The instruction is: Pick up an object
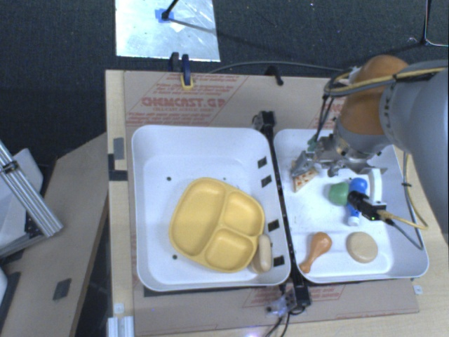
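In the right bin (403, 262), the gripper (306, 166) is hovering over a cracker (302, 181) | fingers spreading open, gripping nothing | cracker lying flat below, likely target | 1 yellow plate (214, 223) sitting in left bin (161, 146).

Shiny metal sheet (167, 18) on dark floor beyond the bench (118, 118).

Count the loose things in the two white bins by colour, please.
Yellow: 1, the divided tray
Beige: 2, the oval piece and the round disc
Orange-brown: 2, the drumstick and the cracker
Green: 1
Blue and white: 1
Total: 7
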Motion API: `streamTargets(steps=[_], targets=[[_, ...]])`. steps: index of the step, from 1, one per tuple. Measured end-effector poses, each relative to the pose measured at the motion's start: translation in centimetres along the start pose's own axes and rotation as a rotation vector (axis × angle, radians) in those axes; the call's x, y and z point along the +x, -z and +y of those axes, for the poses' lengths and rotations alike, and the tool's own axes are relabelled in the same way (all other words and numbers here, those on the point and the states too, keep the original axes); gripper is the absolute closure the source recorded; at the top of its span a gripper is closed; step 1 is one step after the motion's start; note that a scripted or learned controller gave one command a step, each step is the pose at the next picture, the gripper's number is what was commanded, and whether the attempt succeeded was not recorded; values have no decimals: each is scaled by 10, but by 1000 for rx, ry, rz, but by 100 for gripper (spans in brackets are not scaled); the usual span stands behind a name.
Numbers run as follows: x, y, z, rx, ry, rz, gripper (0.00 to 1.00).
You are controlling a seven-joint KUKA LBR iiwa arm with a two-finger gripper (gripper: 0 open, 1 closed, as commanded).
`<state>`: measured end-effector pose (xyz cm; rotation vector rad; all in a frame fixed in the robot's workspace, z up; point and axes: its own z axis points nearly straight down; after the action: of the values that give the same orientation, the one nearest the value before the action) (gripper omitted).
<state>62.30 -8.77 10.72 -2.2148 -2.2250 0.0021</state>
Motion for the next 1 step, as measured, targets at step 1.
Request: streamTargets(steps=[1], targets=[[0, -23, 1, -3, -2, -1, 0]])
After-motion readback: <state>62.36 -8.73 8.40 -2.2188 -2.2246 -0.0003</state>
